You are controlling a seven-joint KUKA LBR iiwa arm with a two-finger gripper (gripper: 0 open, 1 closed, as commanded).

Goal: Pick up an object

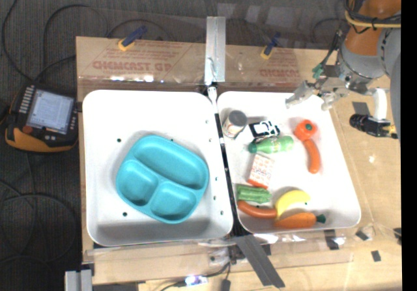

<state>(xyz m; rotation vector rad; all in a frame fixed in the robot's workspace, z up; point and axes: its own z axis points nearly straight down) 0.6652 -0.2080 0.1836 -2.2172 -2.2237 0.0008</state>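
Arm (374,16) cut off at 2 o'clock edge; gripper (311,91) fingers spread, empty, above right bin (345,172) rim. Bin held carrot (310,143), cucumber (272,146), carton (261,170). Left bin (104,120) held blue tray (163,178).

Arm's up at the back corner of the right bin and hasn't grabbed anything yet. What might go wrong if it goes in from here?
1. The gripper hangs over the back rim of the right bin; a straight descent might strike the rim.
2. The items are crowded: the cucumber touches the small carton, and the banana lies on the carrot. A grasp may push neighbours or catch two things.
3. The orange pepper, nearest the gripper, is rounded and might slip.
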